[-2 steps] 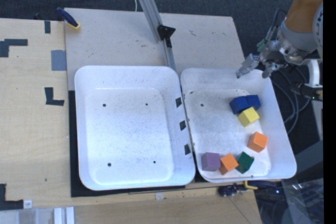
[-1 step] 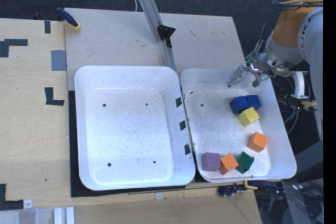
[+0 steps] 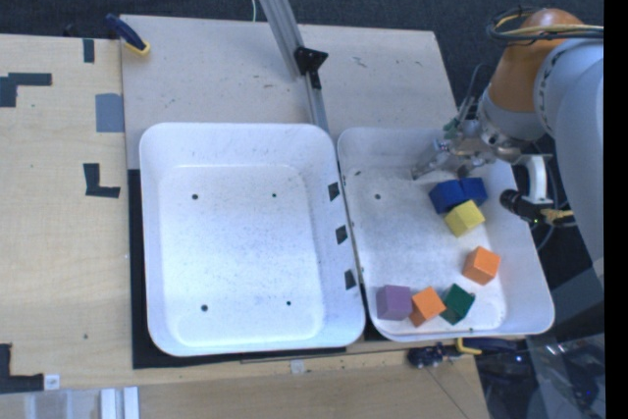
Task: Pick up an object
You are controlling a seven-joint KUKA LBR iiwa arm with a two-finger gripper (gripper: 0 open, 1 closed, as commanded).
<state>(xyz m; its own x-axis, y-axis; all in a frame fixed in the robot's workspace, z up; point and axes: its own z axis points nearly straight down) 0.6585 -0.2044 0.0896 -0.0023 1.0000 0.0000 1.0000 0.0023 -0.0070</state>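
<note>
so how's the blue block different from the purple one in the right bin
The blue block lies toward the far side of the right bin, beside the claw; the purple block lies at the near edge. The blue block touches a yellow block; the purple block adjoins an orange one. Both rest on the bin floor.

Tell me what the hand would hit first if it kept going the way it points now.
Probably the bare floor of the right bin. The hand points toward the view's left and downward, with the blue block just beside it; depth is hard to judge.
</note>
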